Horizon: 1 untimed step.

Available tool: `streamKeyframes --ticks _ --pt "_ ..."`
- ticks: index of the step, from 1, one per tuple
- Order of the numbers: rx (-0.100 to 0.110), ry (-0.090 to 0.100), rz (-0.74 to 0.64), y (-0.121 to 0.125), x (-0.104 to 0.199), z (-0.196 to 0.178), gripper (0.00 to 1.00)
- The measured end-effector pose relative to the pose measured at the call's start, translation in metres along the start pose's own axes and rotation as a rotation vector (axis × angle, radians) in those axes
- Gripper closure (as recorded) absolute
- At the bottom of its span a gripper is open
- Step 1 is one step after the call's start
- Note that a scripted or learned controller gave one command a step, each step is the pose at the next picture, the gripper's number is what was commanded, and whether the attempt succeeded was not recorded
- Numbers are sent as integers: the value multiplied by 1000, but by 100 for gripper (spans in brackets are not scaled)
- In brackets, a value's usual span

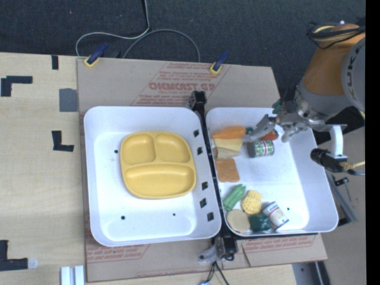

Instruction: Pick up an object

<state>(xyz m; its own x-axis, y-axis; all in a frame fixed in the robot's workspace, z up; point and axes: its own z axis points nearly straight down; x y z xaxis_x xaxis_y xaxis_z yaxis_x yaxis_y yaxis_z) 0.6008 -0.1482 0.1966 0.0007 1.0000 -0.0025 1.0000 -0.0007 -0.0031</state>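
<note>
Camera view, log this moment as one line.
gripper: over right bin, beside small can | holding nothing seen | yellow divided plate: left bin

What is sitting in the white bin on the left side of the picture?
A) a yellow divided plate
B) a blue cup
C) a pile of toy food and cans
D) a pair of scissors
A: the left bin holds a yellow divided plate with three compartments, while the toy food and cans lie in the right bin.
</note>
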Motion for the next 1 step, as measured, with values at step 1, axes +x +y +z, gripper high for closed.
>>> streamKeyframes --ticks 1 --pt "-13 1 -4 72 23 114 0"
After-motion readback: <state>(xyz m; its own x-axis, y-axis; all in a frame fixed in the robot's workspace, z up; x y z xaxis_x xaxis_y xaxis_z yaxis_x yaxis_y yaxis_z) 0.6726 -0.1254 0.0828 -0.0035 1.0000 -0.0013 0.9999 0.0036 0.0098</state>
